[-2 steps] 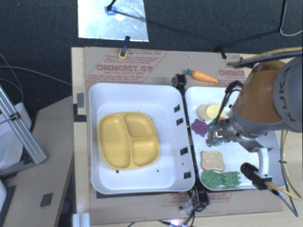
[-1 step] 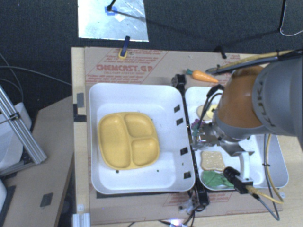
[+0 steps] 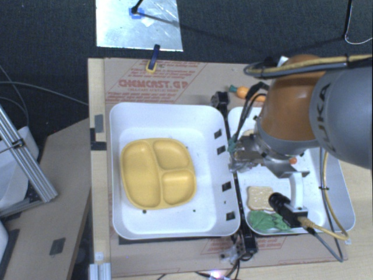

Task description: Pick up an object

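Note:
In the right bin [image 3: 344, 214], a slice of toast [image 3: 259, 197] lies near the front left corner. A green leafy item [image 3: 265, 221] sits just in front of it. A small orange item [image 3: 239, 90] shows at the bin's far edge, partly hidden by the arm. My gripper [image 3: 243, 158] hangs over the left side of the right bin, close to the wall between the bins and a little beyond the toast. The bulky grey and orange wrist covers much of this bin.
The left bin [image 3: 134, 112] holds a yellow divided plate [image 3: 157, 172] with three compartments. Black clips line the wall between the bins. Cardboard lies under both bins, and a metal sheet [image 3: 139, 16] lies on the floor beyond.

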You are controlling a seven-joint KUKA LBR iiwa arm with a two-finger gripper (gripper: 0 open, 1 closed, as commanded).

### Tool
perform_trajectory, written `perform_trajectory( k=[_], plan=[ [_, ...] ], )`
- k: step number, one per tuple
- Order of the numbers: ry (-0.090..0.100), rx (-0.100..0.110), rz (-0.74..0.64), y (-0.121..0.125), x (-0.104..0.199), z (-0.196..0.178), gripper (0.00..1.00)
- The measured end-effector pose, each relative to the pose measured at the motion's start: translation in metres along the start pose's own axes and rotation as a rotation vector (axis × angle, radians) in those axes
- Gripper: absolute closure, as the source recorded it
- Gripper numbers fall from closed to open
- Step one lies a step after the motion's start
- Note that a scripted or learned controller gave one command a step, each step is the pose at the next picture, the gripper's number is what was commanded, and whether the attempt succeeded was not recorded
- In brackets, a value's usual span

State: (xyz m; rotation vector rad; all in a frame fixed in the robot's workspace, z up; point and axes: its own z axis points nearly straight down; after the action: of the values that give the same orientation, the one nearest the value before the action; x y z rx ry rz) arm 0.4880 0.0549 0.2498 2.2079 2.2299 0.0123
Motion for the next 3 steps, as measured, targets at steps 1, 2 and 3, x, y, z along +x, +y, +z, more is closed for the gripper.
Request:
perform_trajectory(
  k=[1,2,3],
  plan=[
    [0.003,-0.006,-0.001,0.001,0.051,-0.111,1.00],
    [-0.002,0.003,-0.001,0.001,0.047,-0.116,1.00],
    [-0.006,0.021,0.010,0.029,0.053,0.051,1.00]
  ],
)
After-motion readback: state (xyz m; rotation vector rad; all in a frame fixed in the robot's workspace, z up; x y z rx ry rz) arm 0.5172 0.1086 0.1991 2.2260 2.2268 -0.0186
